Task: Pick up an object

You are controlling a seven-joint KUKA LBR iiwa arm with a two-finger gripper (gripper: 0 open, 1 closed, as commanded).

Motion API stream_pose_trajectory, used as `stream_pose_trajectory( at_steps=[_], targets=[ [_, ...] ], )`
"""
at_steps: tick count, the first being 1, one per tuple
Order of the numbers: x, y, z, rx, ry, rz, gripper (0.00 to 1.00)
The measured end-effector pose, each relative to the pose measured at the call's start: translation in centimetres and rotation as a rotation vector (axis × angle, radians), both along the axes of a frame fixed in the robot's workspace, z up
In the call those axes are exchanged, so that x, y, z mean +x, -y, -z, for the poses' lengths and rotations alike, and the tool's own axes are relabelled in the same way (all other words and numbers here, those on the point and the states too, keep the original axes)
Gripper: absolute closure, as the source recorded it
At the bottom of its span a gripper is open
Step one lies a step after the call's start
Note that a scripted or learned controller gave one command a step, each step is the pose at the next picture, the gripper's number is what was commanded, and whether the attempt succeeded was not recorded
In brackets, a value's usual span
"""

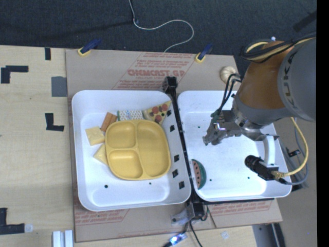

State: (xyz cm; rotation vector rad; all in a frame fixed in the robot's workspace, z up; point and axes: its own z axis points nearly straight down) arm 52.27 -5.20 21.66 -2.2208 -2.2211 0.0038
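Observation:
My gripper (213, 136) hangs over the middle of the right bin (231, 185), above bare white floor, and nothing shows in its grasp. A watermelon slice (199, 172) lies against the right bin's left wall, near the front and below-left of the gripper. In the left bin (87, 189) a yellow divided plate (138, 149) lies flat. Around its far and left sides lie a pizza slice (159, 112), a patterned piece (129, 115), a brown piece (108, 120), a pale cracker (95, 136) and a yellow wedge (99, 156).
A black divider (177, 138) runs between the two bins. The arm's grey and orange body (272, 86) covers the right bin's far right corner. A white cable (164, 27) lies on the dark floor beyond the cardboard sheet (149, 71).

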Motion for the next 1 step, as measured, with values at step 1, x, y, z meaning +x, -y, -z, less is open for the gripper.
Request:
stream_pose_trajectory(
  at_steps=[1],
  targets=[
    [-0.12, 0.42, -0.82, 0.002, 0.001, -0.001, 1.0]
  ],
)
